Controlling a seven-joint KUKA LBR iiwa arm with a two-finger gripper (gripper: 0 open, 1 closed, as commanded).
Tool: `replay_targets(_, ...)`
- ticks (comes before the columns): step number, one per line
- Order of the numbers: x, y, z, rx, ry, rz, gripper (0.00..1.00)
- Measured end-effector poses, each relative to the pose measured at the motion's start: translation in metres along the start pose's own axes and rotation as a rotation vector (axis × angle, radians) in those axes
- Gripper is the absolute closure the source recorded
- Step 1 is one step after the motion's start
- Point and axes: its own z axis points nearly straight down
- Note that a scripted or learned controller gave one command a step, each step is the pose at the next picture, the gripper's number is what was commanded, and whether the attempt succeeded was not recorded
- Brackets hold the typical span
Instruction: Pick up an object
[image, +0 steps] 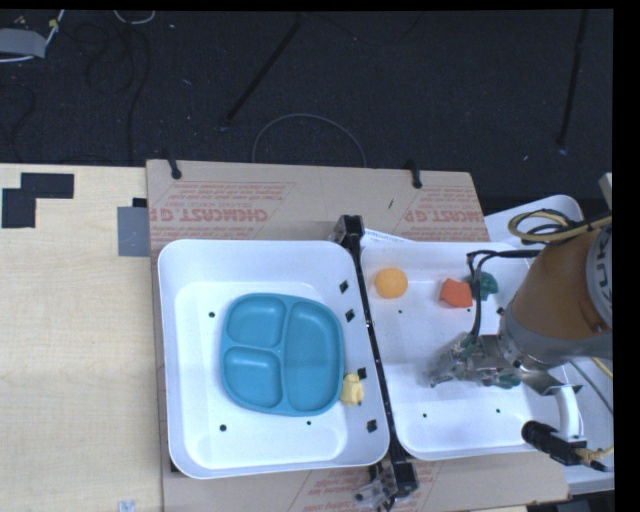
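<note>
My gripper (452, 366) hangs low over the right bin (440, 440); how wide it stands I cannot tell. Two things lie just beyond it: one orange ball (391, 283), one red piece (456, 292). The left bin (190, 420) holds one blue divided plate (280, 353) and one small yellow piece (352, 389). Cardboard (290, 205) underlies both bins; dark floor lies behind.

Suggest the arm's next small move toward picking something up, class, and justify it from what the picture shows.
Probably shift the gripper toward the red object and descend: it is the nearest item in the right bin, lying apart from the orange ball.
</note>
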Motion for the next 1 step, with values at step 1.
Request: replay_targets(1,-0.0015,0.0003,-0.0124,-0.002,-0.001,0.007,1.0)
